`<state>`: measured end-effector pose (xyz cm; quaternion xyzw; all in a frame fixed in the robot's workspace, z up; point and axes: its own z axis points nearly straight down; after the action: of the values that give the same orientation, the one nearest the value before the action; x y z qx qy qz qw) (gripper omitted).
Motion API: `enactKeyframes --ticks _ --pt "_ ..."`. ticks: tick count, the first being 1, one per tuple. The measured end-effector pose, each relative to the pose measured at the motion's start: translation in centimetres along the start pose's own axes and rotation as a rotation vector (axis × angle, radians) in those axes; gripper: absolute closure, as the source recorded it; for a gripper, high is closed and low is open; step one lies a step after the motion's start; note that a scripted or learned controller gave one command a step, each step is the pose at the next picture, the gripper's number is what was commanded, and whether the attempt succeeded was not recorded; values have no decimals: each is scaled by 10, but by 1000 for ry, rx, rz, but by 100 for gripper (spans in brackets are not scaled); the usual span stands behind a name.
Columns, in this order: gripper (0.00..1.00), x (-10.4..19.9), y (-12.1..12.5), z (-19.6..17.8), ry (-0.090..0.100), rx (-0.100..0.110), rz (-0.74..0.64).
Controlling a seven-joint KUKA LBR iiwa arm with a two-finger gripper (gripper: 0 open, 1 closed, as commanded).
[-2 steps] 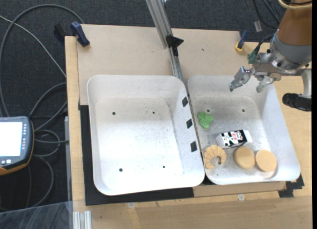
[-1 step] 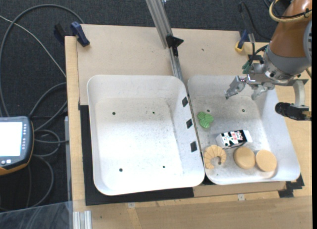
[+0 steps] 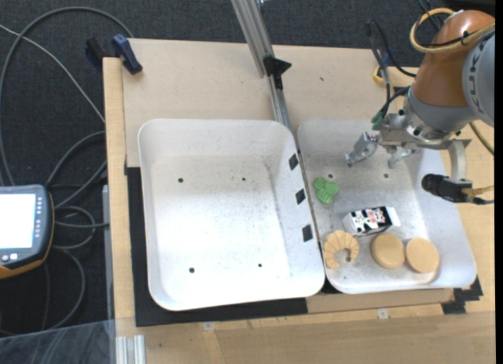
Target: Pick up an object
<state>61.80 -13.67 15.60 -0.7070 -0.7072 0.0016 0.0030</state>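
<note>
over the right bin [image 3: 460,244], the gripper [image 3: 363,150], grip state untellable, holds nothing visible; next: descend toward the green piece [image 3: 326,190].

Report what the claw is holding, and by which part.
Nothing seems held: the claw hangs over bare floor of the right bin, apart from the green piece and the tan discs.

One fixed camera looks down at a slant on the table [image 3: 196,87] and both bins [image 3: 157,138], fairly near.
</note>
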Motion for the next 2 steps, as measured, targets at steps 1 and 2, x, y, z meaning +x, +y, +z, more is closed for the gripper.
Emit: enactKeyframes --ticks 1,2 --pt "100 0 2 -15 -1 -8 -1" --pt "100 3 7 -79 -4 -16 -2"
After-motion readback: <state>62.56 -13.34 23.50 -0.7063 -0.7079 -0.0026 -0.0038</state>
